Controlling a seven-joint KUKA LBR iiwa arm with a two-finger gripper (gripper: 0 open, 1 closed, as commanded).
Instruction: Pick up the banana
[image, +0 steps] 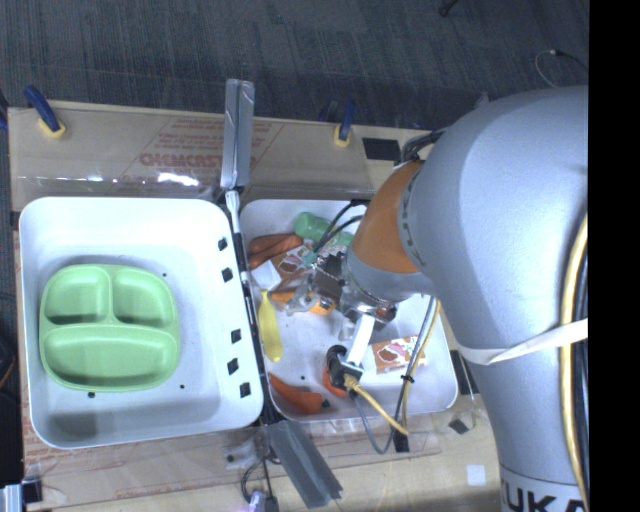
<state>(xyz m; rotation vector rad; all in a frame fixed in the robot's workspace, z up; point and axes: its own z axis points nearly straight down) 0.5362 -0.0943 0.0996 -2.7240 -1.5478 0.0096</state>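
The banana (270, 327) is a yellow, slightly curved fruit lying lengthwise along the left wall of the right bin (436, 400). My gripper (312, 283) hangs low over the middle of that bin, a short way right of the banana's upper end and above some orange and brown items. The big grey arm with its orange band covers much of the bin's right side. The banana lies apart from the gripper.
The left bin (120, 215) holds a green divided plate (108, 325). In the right bin lie a green item (312, 225), an orange-brown piece (272, 247), a reddish piece (297, 396) near the front and a small printed packet (396, 353). Cables trail at the front.
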